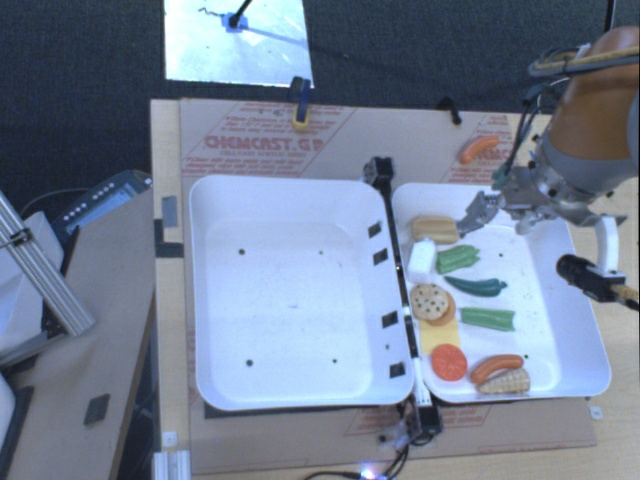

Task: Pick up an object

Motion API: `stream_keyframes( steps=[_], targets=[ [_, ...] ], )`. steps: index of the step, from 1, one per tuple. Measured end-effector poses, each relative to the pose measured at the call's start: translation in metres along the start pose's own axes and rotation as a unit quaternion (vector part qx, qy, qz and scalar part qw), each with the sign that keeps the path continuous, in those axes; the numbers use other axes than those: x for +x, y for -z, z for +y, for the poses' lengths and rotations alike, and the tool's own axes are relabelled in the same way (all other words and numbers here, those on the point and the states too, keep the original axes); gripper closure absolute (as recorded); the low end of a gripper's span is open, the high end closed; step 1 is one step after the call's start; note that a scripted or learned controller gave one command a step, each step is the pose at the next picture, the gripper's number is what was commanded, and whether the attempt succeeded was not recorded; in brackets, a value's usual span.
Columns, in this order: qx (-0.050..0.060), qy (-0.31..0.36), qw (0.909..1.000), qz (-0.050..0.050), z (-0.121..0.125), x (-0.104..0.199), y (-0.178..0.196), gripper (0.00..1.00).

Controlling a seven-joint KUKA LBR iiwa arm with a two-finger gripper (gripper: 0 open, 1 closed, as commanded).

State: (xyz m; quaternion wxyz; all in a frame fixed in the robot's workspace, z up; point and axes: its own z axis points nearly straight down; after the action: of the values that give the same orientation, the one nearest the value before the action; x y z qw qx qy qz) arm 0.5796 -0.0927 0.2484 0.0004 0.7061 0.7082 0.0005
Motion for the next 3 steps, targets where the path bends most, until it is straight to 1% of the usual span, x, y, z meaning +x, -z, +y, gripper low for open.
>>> stream_keyframes(
  steps=[1,2,3],
  targets=[
    [0.005,-0.004,1.0,0.0,-0.028,-0.045,-0.17,0.0],
    [-0.001,0.0,1.0,0.0,-0.023,-0.042,-0.151,1.0],
    [-0.009,0.001,1.0,-0.003,0.002,-0.058,0.045,1.0]
  ],
)
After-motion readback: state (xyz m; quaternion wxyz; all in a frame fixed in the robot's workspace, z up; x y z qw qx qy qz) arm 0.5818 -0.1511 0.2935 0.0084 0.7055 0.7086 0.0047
